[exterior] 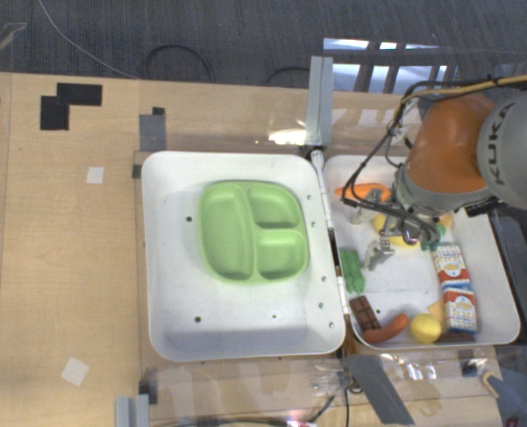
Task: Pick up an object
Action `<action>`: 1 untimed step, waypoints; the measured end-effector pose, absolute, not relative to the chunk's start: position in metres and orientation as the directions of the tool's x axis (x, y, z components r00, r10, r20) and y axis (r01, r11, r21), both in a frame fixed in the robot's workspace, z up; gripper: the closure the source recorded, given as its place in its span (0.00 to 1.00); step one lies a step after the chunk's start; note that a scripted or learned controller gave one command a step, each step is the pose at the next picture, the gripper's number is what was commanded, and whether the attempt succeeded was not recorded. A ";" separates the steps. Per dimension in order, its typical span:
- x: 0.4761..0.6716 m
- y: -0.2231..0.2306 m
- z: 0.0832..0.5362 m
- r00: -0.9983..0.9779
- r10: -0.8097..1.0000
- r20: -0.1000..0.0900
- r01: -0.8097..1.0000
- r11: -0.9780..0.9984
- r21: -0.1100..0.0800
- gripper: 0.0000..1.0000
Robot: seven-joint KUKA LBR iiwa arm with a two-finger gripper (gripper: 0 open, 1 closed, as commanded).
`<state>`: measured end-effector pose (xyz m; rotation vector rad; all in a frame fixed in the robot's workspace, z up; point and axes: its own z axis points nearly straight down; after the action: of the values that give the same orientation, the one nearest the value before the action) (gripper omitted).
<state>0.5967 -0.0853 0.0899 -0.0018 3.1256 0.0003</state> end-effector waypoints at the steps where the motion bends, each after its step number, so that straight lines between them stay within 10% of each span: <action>1: 0.628 -0.085 0.089 -1.000 -0.010 -0.015 -0.010 1.000 -0.001 0.00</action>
<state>0.6281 -0.0852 0.0891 -0.0151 3.1267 -0.0009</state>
